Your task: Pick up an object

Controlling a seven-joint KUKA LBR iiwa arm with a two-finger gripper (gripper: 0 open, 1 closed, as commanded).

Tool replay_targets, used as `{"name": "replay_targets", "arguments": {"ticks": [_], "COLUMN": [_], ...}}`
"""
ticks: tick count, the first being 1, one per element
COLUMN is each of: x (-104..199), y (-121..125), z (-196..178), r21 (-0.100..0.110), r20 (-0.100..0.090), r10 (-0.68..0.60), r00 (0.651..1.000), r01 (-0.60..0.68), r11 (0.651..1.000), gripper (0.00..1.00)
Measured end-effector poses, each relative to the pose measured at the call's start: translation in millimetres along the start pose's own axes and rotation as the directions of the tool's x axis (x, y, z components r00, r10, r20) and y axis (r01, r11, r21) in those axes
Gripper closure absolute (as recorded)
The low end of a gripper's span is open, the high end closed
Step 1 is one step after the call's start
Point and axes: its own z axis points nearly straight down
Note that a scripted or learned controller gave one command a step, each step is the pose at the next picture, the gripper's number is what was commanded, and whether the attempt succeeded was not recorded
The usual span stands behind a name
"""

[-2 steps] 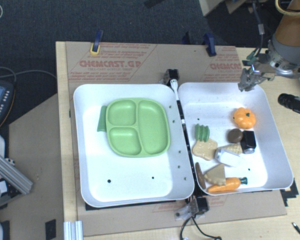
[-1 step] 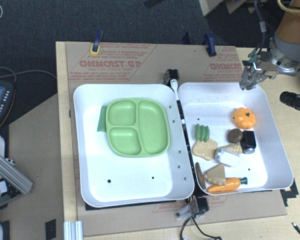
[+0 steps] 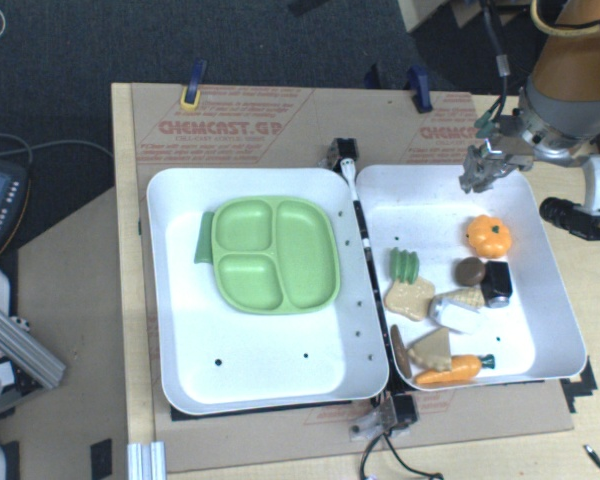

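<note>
Our hand (image 3: 477, 175) hovers upper right over the white right-hand bin (image 3: 550, 268), grip state unclear, poised above the small round orange pumpkin (image 3: 488, 236), likely our pick.

Green divided plate (image 3: 276, 255) (3 compartments) lies in the left bin (image 3: 180, 268).
</note>
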Motion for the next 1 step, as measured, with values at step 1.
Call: {"name": "replay_targets", "arguments": {"ticks": [1], "x": [34.7], "y": [-33.3], "z": [5.2], "r21": [0.002], "r20": [0.000], "r10": [0.001], "r00": [1.000], "r01": [-0.001], "r11": [1.000], "gripper": [1.00]}}
